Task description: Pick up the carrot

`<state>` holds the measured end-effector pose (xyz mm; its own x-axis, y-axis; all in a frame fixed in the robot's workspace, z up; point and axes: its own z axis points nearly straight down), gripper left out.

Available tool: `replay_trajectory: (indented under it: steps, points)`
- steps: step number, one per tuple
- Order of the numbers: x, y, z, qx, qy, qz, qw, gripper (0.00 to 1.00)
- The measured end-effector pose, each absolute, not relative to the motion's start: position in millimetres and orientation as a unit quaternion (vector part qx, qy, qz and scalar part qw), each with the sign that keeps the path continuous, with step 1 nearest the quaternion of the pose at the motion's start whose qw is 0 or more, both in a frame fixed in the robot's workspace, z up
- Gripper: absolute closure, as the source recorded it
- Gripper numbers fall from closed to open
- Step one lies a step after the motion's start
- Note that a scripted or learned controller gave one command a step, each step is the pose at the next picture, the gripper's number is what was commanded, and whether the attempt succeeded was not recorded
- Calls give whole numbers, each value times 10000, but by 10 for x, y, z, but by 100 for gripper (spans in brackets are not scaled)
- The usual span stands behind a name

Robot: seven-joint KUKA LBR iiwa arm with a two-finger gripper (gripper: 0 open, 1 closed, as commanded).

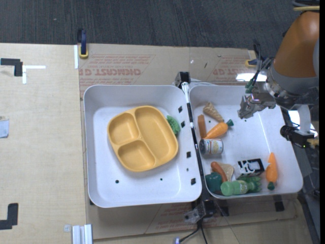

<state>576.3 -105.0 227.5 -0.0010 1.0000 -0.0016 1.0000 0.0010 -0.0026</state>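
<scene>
Two carrots lie in the right bin point(284, 136). One orange carrot point(217, 130) lies at a slant in the bin's left part, its green tip point(229, 122) pointing to the upper right. A second carrot point(271, 169) lies near the bin's right wall, green end toward the front. My gripper point(247, 109) hangs over the back middle of the right bin, to the right of and a little behind the first carrot, apart from it. Nothing shows in its grip.
Around the first carrot lie a brown cone point(213, 112), a red sausage point(202, 126) and a tin can point(211, 146). A green bottle point(233, 188) and a black-and-white packet point(251, 165) lie at the front. The left bin point(96, 187) holds a yellow divided plate point(142, 138).
</scene>
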Motion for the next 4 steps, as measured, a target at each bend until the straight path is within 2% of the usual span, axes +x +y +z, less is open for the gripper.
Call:
replay_trajectory:
  steps: [1, 2, 3, 4]
  points:
    - [5800, -1113, 1207, -7357, -6773, 19, 8, 0]
    - [5834, -1014, 914, -7675, -6411, 15, 19, 0]
    - [6190, -1063, 920, -8207, -5714, 8, -5, 0]
    - [6100, -962, 909, -8621, -5068, 23, 15, 0]
